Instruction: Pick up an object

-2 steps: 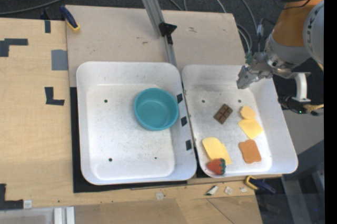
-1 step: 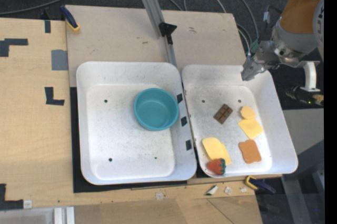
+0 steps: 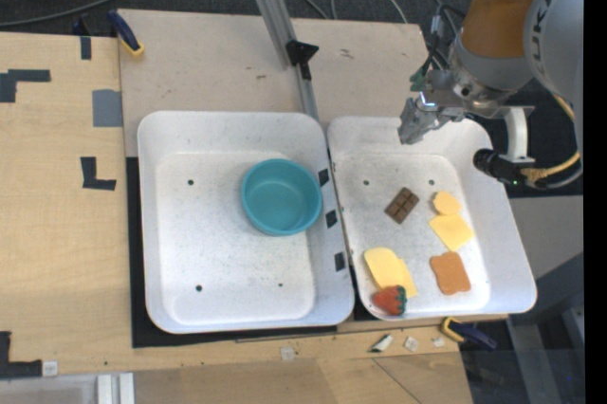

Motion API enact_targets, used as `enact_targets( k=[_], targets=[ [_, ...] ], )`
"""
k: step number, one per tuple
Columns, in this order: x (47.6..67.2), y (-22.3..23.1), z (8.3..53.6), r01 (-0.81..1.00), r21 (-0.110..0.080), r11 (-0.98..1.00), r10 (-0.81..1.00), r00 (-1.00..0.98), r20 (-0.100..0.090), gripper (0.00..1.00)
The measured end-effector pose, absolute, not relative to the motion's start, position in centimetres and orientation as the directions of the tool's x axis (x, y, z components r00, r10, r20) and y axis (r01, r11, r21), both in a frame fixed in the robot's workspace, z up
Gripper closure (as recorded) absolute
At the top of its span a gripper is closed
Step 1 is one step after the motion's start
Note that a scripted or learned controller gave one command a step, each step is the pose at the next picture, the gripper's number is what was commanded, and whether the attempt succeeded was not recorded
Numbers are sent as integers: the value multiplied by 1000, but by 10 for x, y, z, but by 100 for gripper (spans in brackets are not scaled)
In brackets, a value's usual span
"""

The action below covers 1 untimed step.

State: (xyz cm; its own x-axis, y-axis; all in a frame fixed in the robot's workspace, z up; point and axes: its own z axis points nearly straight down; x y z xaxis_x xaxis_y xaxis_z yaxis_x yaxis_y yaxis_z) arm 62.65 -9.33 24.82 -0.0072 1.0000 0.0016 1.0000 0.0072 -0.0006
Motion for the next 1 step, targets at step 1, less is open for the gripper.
enact_targets(
  k=[1],
  targets=[
    [629, -41, 234, 1000, -3, 7, 1000, -7, 1, 100]
  ],
)
